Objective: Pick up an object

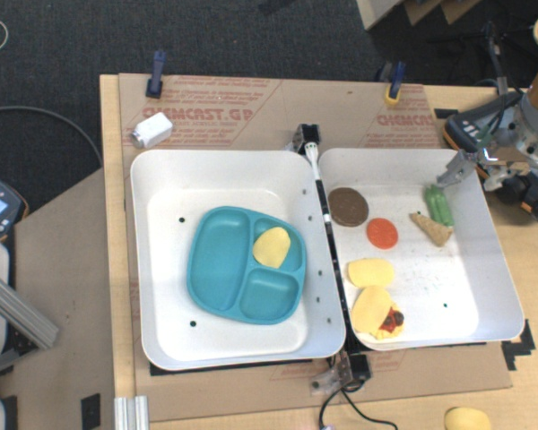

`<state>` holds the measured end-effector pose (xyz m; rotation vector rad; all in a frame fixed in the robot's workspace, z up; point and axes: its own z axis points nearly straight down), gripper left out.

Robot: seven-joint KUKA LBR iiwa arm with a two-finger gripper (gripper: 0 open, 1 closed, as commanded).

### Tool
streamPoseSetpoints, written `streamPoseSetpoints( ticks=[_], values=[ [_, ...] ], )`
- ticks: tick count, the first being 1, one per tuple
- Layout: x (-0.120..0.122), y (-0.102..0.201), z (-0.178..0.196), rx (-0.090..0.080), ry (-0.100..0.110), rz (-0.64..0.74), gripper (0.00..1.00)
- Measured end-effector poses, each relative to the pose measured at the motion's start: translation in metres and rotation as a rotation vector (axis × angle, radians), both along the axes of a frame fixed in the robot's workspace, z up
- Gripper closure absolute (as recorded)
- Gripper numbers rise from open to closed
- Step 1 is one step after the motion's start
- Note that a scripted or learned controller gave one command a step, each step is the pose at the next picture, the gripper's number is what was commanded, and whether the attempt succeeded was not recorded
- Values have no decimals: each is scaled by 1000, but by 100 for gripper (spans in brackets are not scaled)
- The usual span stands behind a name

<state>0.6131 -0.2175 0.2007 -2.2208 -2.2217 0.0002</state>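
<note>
1. Two white bins are sitting side by side on the bench [251, 106], their inner rims meeting along a black seam. The left bin [161, 267] is keeping a wide bare margin around a teal divided plate [244, 264], which is carrying a pale yellow piece [272, 246] in its upper right compartment.
2. The right bin [475, 303] is leaving its lower right floor open, while its things are gathering toward the left and upper parts.
3. The arm is reaching in from the right at the right bin's upper right corner, and the claw [455, 170] is hanging just over the rim there, pointing down and to the left. Whether its fingers are parted or closed cannot be told from this view, and nothing is showing between them.
4. A green piece [439, 206] is lying just below the claw, near the right wall, its long axis running up and down the view with a slight lean. A tan wedge [433, 228] is touching its lower end, pointing down and right.
5. A brown disc [348, 206] is lying near the seam, with an orange-red round [382, 233] just beside it to the lower right.
6. A yellow slab [370, 271] and a yellow piece with a red patch [377, 313] are lying near the seam at the bin's lower left.
</note>
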Motion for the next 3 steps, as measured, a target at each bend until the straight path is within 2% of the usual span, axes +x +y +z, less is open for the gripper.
streamPoseSetpoints(
  ticks=[1, 2, 3],
  values=[
    [-86, 74, 16, 5, 7, 3, 0],
    [-105, 128, -121, 4, 3, 2, 0],
    [58, 146, -7, -3, -24, 7, 0]
  ],
)
